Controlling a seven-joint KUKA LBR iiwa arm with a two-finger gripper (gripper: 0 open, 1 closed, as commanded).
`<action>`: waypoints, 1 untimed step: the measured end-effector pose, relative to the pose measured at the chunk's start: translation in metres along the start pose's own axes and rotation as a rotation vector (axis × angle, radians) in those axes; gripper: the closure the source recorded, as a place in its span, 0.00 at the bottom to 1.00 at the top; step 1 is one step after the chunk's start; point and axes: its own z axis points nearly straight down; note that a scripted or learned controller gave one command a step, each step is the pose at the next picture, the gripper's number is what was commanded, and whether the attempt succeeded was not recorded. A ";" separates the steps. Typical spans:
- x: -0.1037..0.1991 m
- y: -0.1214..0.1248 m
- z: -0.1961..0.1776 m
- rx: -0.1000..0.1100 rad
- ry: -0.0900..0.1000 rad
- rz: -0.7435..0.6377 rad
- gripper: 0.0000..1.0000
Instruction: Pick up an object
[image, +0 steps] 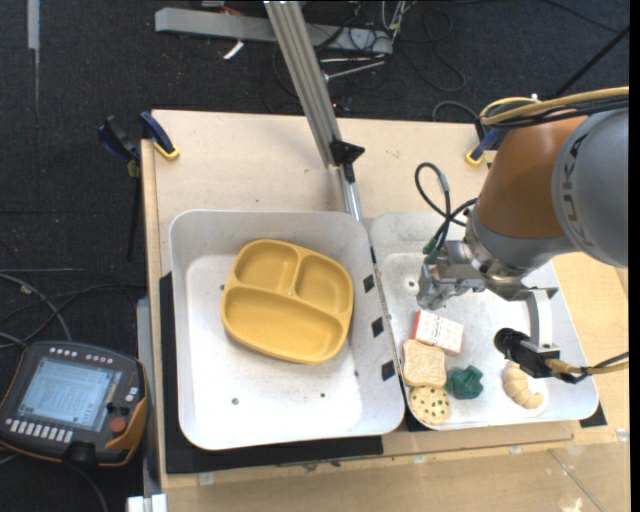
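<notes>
Pale wooden tabletop (250, 160) carries two bins; in the right white bin (400, 240), a small red-and-white carton (439, 331) lies flat just below the hand (438, 283). Likely light, stiff and smooth: pinch its long sides. Beside it: toast slice (424, 363), green lump (464, 382).

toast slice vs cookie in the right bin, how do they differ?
Shape: the toast slice is roughly square with a browner crust edge; the cookie is round. Surface: the toast slice is plain tan; the cookie is pale with dark specks. Place: the toast slice lies just below the red-and-white box; the cookie lies nearer the bin's front rim. Shared: both lie flat, side by side in the right bin.
</notes>
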 end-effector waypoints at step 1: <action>0.052 0.014 0.004 0.000 0.000 0.001 1.00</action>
